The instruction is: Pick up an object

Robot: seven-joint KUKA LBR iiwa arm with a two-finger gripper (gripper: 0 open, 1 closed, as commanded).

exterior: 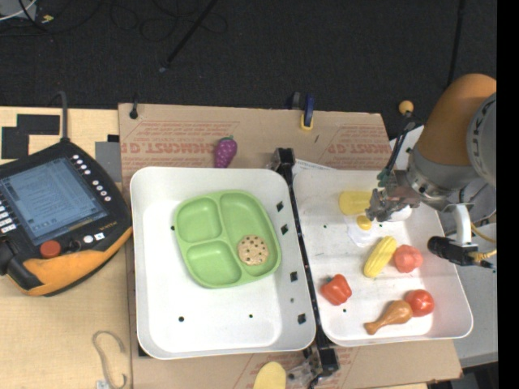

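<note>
the yellow piece [353, 202] lies near the back of the right bin [454, 318], just beside the hand [378, 214], which hangs low over the bin floor next to it; whether the hand is apart or together i cannot tell. in front of the hand lies a corn cob [379, 256], touching a pink-red piece [407, 258]. nearer the front lie a red pepper [336, 288], a tomato [419, 301] and a brown drumstick [388, 318]. the left bin [162, 314] holds a green divided tray [220, 237] with a cookie [253, 250] in its right compartment. behind the bins a purple grape bunch [225, 151] rests on cardboard, and a control pendant [55, 214] sits on the bench at far left.
</note>
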